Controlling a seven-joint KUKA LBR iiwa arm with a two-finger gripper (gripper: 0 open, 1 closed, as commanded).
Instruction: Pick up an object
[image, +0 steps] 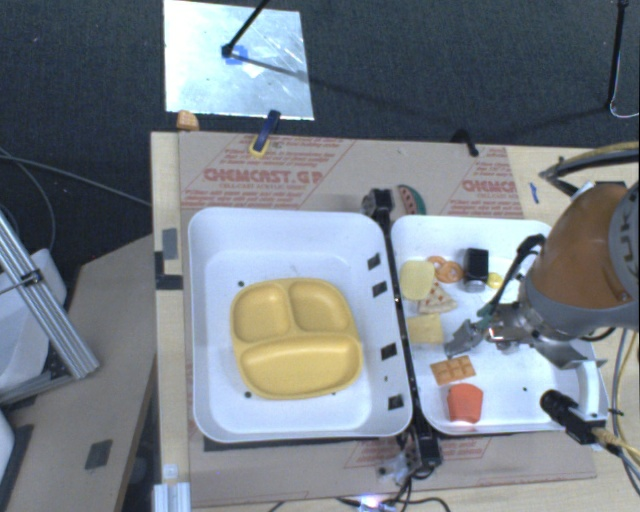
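Hand (462, 340): low in right bin (520, 400), grip state unclear.
Progress: nothing lifted; waffle (452, 371) below awaits.

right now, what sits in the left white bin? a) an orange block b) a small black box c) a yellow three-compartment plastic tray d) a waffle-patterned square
c: the yellow three-compartment plastic tray lies in the left white bin, while the small food-like pieces lie in the right white bin.
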